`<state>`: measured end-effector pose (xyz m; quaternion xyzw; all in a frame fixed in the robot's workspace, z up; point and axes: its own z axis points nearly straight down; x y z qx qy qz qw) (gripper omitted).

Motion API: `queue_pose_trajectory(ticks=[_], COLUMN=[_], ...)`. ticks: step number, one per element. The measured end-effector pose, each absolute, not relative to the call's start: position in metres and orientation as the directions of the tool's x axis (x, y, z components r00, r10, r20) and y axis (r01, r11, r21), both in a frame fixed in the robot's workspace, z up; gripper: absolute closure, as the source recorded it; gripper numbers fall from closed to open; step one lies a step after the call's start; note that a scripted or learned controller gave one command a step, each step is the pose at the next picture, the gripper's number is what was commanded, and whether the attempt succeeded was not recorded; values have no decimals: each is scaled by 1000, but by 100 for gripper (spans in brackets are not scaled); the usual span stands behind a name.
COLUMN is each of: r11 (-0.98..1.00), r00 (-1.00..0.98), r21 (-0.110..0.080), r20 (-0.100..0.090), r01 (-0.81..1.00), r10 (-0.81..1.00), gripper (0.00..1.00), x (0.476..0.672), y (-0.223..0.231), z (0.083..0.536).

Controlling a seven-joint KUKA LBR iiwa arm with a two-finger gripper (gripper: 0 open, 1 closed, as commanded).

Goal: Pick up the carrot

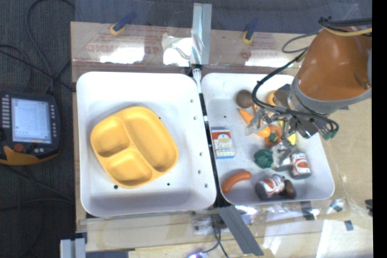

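Now your arm hangs over the right bin, reaching for the carrot.
Carrot lies under the gripper among clutter; jaw state unclear. Next you need a clean, centred closure.

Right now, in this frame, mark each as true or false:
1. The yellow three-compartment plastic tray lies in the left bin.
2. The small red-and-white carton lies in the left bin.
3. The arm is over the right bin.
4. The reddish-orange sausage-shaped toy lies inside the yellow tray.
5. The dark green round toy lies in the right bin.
1. True: the yellow three-compartment plastic tray lies in the left bin.
2. False: the small red-and-white carton lies in the right bin, near the divider.
3. True: the arm is over the right bin.
4. False: the reddish-orange sausage-shaped toy lies in the right bin.
5. True: the dark green round toy lies in the right bin.
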<state>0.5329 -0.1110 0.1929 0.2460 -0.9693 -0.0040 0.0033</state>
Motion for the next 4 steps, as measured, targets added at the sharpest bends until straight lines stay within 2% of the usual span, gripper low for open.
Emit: queue_pose_trajectory(ticks=[1, 2, 3, 4], r11=[902, 902, 950, 850], r00=[-902, -902, -950, -850], r21=[0, -4, 0, 1], r20=[-6, -9, -5, -3], r01=[-431, -431, -313, -527], r10=[-431, -431, -313, -527], gripper=[0, 100, 100, 100], x=[550, 552, 566, 576], y=[-144, -144, -92, -74], z=[94, 104, 158, 198])
